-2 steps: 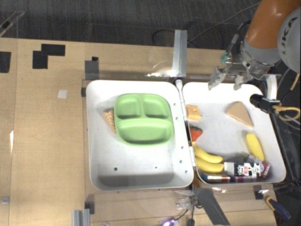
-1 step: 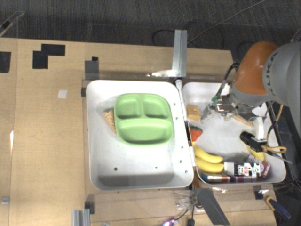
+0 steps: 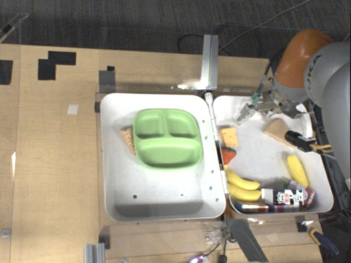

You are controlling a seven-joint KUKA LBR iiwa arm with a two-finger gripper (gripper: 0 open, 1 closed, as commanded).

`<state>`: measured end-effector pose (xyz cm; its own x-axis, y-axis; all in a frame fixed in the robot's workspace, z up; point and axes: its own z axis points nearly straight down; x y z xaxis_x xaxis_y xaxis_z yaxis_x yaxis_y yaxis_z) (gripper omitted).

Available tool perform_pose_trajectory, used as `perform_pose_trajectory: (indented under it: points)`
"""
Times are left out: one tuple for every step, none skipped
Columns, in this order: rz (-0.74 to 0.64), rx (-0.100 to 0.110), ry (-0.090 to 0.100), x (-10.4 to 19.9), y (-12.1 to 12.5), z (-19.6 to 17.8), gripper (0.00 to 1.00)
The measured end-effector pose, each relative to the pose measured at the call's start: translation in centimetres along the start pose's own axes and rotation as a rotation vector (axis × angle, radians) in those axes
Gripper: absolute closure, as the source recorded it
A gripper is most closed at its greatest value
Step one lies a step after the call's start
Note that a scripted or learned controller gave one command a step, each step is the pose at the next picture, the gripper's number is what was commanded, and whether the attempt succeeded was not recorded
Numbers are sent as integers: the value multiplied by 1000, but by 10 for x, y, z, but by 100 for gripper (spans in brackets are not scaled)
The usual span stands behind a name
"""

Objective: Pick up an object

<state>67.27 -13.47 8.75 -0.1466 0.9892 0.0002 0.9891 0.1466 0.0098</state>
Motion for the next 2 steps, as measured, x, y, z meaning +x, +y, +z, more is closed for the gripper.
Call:
perform_pose_trajectory:
  points:
    - [-7, -4, -2, 7, -69, -3, 0]
    - [172, 0, 0, -32, -108, -4, 0]
